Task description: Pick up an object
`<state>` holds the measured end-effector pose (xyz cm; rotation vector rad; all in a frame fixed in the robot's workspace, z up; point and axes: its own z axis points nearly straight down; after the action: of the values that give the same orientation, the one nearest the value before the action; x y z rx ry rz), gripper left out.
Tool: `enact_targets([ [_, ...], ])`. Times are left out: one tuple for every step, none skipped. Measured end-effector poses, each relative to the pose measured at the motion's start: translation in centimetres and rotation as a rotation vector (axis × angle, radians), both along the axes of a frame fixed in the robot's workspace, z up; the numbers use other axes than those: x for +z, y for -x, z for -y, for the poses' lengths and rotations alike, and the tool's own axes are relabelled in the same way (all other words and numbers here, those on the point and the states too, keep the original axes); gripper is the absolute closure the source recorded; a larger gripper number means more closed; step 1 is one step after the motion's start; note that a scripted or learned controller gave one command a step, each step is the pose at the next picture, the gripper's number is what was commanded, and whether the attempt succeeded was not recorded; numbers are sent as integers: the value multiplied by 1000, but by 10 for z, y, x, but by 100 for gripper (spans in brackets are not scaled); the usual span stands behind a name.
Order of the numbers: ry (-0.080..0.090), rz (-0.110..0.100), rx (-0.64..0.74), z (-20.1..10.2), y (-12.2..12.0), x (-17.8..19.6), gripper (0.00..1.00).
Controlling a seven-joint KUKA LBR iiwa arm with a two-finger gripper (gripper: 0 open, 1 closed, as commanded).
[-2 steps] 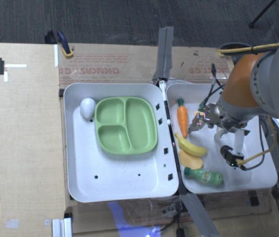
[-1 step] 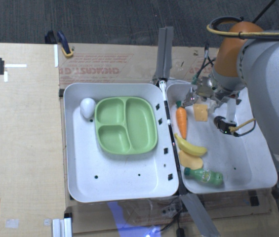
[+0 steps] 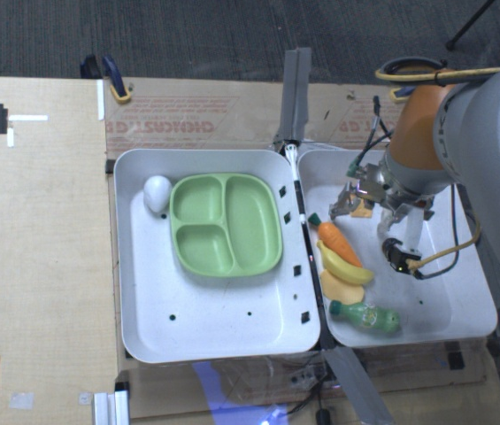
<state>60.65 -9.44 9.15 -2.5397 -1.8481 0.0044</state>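
Four toy foods, carrot point(image 3: 339, 242) and banana point(image 3: 347, 268) among them, are lying along the right bin's point(image 3: 462, 312) left wall; gripper point(image 3: 363, 200) is hanging above, grip state untellable.

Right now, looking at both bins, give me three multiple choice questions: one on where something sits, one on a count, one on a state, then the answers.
1. Where does the green divided plate lie?
A. In the left bin
B. In the right bin
C. On the bench outside the bins

2. How many compartments does that plate have?
A. Two
B. Three
C. Five

3. How does the green bottle rest?
A. Standing upright
B. Lying on its side
C. Leaning on the plate

Answers:
1. A: the plate sits in the left bin, beside the white ball.
2. B: two smaller sections at left, one long section at right.
3. B: it lies flat in the right bin, below the carrot and banana, with the tool poised above the bin's upper part.
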Motion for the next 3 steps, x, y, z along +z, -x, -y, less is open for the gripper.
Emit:
enact_targets([
  [-1,0,56,23,75,0,0],
  [-3,0,289,21,124,-1,0],
  [-2,2,544,14,123,0,0],
])
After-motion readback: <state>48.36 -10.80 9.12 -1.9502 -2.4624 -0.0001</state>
